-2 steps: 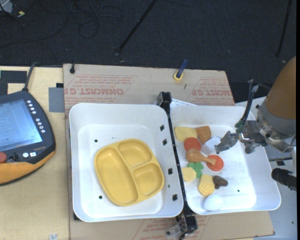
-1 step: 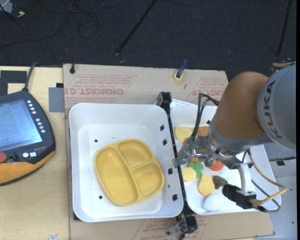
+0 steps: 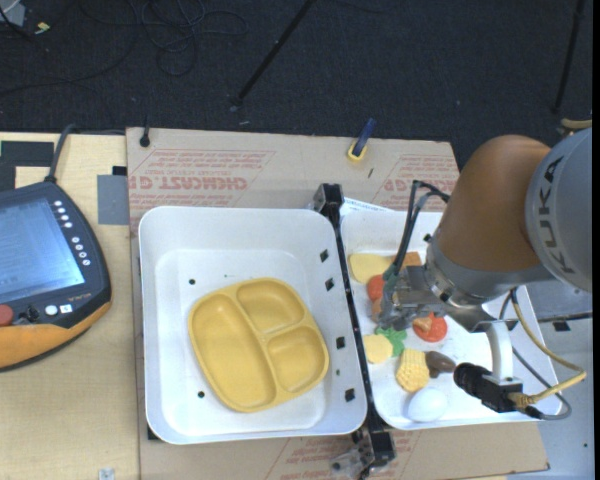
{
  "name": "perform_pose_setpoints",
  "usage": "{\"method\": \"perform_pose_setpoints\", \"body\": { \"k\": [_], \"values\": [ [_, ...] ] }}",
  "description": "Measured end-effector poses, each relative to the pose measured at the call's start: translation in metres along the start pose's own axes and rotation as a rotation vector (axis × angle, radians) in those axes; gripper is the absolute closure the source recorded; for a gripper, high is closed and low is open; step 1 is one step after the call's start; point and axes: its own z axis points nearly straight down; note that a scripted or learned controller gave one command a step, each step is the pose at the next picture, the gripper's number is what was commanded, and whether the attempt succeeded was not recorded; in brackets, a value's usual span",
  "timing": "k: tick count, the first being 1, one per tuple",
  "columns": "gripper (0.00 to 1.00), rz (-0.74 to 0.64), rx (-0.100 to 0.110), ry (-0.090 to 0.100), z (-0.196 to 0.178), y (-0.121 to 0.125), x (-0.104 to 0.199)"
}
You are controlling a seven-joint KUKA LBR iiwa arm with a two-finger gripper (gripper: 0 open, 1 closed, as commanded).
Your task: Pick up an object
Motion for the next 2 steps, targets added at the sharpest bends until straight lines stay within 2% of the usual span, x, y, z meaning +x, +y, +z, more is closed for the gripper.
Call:
{"method": "perform_pose_setpoints", "body": {
  "k": [1,2],
  "values": [
    [1.00,-0.002,-0.008,-0.004,0.029,0.085,-0.044],
    [1.00,0.001,-0.008,-0.003,-0.053,0.051,-0.101]
  ]
}}
